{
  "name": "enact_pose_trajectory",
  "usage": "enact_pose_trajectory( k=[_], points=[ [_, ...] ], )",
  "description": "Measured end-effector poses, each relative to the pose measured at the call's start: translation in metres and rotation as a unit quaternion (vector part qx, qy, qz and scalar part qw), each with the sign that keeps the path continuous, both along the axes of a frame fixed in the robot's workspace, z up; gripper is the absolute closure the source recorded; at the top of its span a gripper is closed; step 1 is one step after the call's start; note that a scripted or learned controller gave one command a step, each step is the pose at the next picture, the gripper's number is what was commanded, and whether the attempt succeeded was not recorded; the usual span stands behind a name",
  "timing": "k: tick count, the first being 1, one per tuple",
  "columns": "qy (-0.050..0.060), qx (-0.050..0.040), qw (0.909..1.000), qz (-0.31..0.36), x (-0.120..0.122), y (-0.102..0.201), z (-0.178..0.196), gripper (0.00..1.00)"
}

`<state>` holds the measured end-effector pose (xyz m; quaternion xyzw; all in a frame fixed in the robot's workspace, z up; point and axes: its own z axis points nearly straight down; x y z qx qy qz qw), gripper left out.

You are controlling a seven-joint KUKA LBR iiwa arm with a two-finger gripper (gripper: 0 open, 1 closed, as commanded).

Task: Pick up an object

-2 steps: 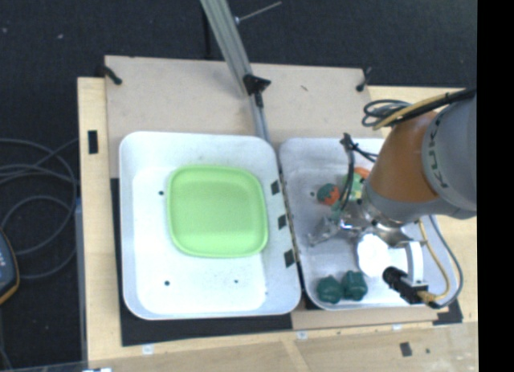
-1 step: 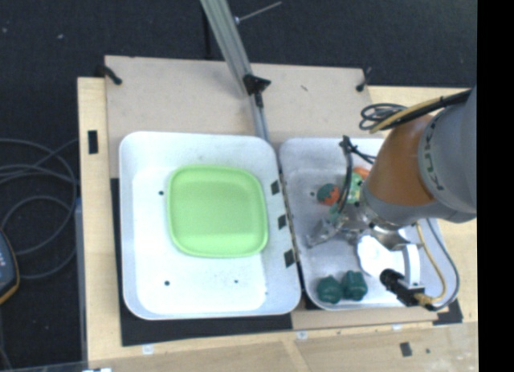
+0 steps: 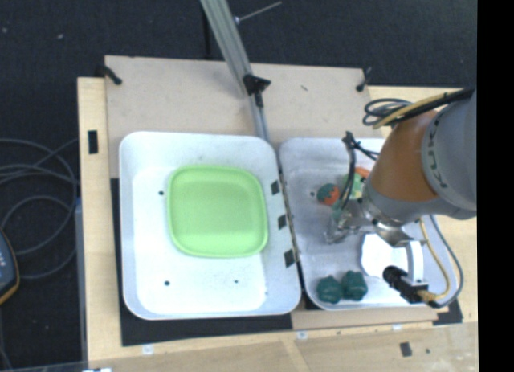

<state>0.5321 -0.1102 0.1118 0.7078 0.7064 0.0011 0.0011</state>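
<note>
Black floor around bench [image 3: 193,97], two white bins on it: left bin [image 3: 144,282] with green plate [image 3: 217,210], right bin [image 3: 301,161] with teal lump pair [image 3: 342,287] at near edge and small teal-orange piece [image 3: 328,194] near centre. Gripper [image 3: 336,230] low in right bin, between both items, touching neither as far as visible; jaws state unclear, can't tell. Judged: approach/descend step, nothing picked. Next: line up over one item, close, lift.
</note>
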Motion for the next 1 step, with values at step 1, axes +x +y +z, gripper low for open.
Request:
enact_pose_trajectory(
  k=[1],
  points=[
    [-0.001,-0.0004,1.0000,0.000,-0.0007,-0.0074,0.0448,1.00]
  ],
)
